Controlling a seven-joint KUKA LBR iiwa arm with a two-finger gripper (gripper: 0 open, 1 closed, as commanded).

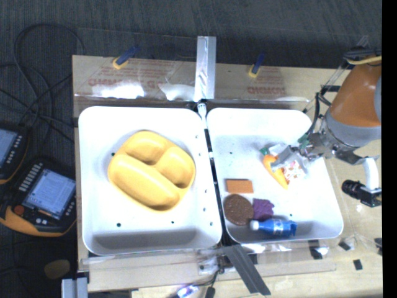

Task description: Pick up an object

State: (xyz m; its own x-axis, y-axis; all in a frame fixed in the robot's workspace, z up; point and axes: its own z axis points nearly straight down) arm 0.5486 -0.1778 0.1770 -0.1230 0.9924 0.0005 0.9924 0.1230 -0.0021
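My gripper (286, 158) reaches in from the right over the upper middle of the right bin (322, 222). Right beneath and beside it lies a small orange and yellow object (275, 171); the gripper's tip overlaps its upper end, and whether the two touch is unclear. Lower in the same bin lie an orange flat block (239, 186), a brown disc (236, 208), a purple lump (263, 207) and a blue bottle (275, 227) on its side. A large yellow rounded object (151, 169) fills the middle of the left bin (93, 222).
The arm's orange band and grey wrist (356, 107) hang over the right bin's right rim. A metal divider post (205, 67) stands behind the seam between the bins. Handheld controllers (37, 194) and cables lie left of the bench.
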